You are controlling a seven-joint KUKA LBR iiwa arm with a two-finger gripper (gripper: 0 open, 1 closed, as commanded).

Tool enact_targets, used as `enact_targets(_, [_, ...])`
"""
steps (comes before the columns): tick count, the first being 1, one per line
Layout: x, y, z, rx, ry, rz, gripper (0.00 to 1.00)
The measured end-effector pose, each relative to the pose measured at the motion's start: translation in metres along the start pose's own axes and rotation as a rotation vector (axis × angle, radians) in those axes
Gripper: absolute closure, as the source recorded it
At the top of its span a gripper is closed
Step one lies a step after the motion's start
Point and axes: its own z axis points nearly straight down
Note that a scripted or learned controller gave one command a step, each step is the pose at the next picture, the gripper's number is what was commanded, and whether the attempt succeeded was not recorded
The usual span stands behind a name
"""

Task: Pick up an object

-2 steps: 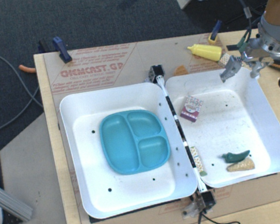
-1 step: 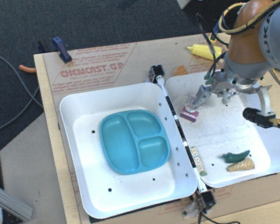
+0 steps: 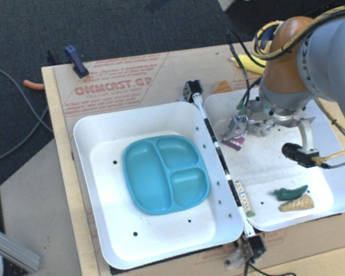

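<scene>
Teal tray (image 3: 165,174) lies in left bin (image 3: 105,202); green piece (image 3: 292,193) in right bin (image 3: 261,169).

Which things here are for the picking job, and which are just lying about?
Job: gripper, purple piece, green piece, tan wedge, blue plate, left bin, right bin.
Lying about: blue clamp, orange bit.

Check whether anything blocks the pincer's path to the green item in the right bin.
Nothing visible does. The pincer hangs over a purple item; bare bin floor lies between it and the green item. A tan wedge lies just beyond the green item.
</scene>
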Motion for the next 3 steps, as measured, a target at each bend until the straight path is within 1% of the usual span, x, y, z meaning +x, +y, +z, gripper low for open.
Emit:
enact_targets(2, [-0.003,0.05,0.0,-0.004,-0.001,-0.001,0.0])
enact_targets(3, [0.0,0.05,0.0,-0.004,-0.003,0.0,0.0])
